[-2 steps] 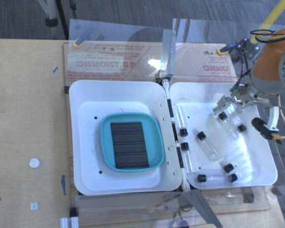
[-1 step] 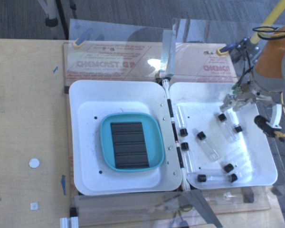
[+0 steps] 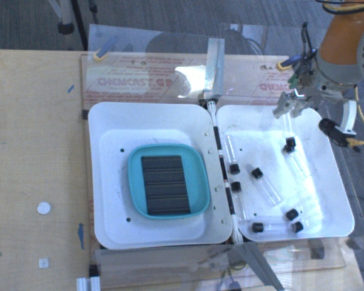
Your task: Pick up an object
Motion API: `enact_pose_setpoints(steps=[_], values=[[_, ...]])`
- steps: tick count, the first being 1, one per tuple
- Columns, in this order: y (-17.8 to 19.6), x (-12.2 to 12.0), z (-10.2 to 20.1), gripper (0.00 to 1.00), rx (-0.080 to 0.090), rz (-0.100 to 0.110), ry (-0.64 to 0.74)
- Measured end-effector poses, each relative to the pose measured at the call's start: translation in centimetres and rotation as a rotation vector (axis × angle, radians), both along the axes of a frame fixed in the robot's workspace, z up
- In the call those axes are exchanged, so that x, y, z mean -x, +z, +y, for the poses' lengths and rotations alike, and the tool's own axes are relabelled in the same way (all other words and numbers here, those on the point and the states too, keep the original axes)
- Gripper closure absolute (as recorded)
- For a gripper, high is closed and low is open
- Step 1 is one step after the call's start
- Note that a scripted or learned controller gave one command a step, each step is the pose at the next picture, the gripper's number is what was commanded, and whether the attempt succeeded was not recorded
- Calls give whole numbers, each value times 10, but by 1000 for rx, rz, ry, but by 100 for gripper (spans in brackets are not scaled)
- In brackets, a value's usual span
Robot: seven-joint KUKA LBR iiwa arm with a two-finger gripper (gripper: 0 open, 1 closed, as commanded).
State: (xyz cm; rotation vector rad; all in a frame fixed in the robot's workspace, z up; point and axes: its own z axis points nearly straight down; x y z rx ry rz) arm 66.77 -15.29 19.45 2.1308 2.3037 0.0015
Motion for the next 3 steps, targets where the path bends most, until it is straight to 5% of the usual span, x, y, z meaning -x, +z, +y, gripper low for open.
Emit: enact_pose_setpoints(steps=[1,2,3], values=[[24,4,79,100,-2,3,-24],[33,1,119,100,-1,0,-132],[43,0,120,100,1,-4,-129]])
